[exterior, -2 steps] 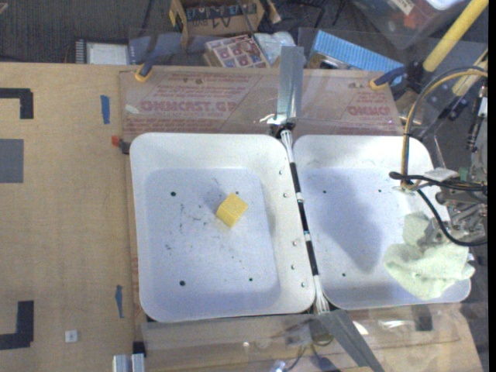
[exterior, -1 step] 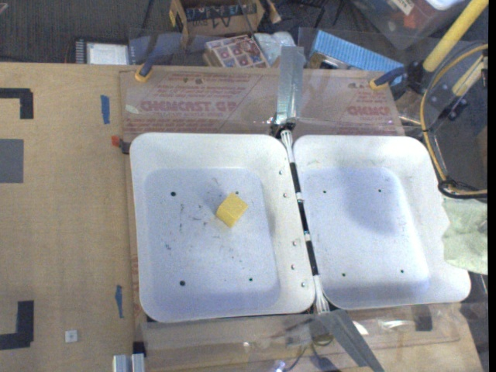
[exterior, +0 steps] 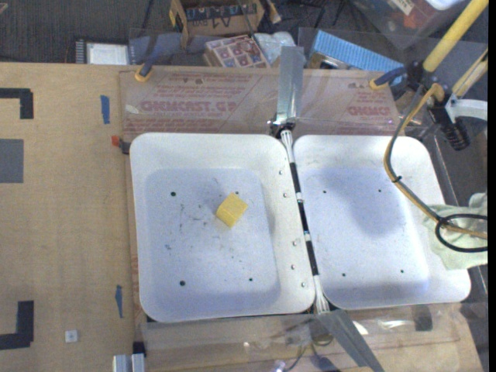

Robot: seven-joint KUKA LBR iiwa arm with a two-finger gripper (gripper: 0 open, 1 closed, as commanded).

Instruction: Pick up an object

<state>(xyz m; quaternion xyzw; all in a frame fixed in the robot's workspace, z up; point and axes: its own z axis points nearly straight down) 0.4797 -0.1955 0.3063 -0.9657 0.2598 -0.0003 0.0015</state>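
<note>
The two shallow white plastic bins, left (exterior: 155, 161) and right (exterior: 418, 157), have smooth moulded rims with a slight sheen; their floors look matt and finely speckled. The small yellow block (exterior: 231, 210) has a dull, matt surface, apparently foam or soft plastic. The flat tan bench top (exterior: 62, 208) resembles unfinished wood or fibreboard, matt. A clear glossy plastic sheet (exterior: 209, 99) with red lettering stands behind the bins. A grey brushed-metal strip (exterior: 290, 84) rises between them.
</note>
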